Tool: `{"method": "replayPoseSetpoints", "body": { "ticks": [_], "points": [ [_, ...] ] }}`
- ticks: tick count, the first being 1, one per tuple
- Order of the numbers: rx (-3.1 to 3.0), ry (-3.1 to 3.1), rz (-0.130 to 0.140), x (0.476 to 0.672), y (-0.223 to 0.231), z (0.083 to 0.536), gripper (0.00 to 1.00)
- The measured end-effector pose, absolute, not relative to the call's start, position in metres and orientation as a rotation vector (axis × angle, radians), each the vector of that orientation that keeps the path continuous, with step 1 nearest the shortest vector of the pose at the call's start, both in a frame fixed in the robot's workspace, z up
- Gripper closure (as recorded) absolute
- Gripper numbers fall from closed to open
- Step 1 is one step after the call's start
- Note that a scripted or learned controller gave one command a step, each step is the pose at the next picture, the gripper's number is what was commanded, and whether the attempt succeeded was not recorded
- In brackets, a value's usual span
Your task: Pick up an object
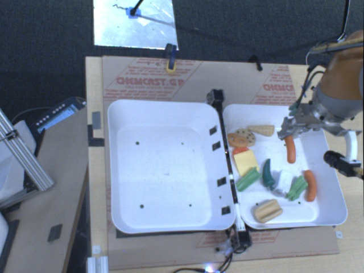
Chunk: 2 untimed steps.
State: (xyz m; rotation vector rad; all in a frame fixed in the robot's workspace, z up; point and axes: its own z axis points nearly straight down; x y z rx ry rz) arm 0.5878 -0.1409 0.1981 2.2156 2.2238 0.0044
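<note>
My gripper (289, 133) hangs over the upper right part of the right bin (330, 209), under the grey wrist with its orange band. An orange sausage (291, 151) points straight down from between the fingertips, and the gripper is shut on its top end. The sausage's lower end sits just above the bin floor or touches it; I cannot tell which. A second orange sausage (310, 185) lies near the bin's right wall.
The right bin also holds a spotted cookie (242, 136), a tan wedge (261, 131), a yellow block (245, 162), green pieces (248, 179) (296, 187), a teal piece (266, 174) and a bread roll (267, 210). The left bin (165, 104) adjoins it.
</note>
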Motion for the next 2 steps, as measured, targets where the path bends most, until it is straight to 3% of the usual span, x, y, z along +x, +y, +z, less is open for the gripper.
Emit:
{"method": "replayPoseSetpoints", "body": {
  "ticks": [1, 2],
  "points": [
    [2.210, 2.231, 0.004, 0.641, -0.095, 0.154, 1.00],
    [2.213, 2.227, 0.004, 0.626, -0.078, 0.186, 1.00]
  ]
}}
